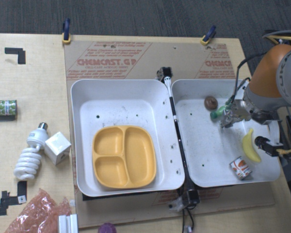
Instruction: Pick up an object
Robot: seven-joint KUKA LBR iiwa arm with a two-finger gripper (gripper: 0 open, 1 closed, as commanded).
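The right bin (203, 169) holds a small green object (217, 114), a brown round object (211, 102), a yellow banana (251, 147) and a small red and white can (240, 168). My gripper (228, 119) is low in the right bin's upper right part. The green object lies right against its left side, and the brown object is just up and to the left. The banana lies below and to the right of the gripper, with the can near the bin's front edge.
A yellow divided plate (123, 157) lies in the left bin (82, 106). Outside the bins on the left are a spiral light bulb (30, 154), a white cube (57, 147), a green can (5, 108) and a pink mesh bag (36, 212).
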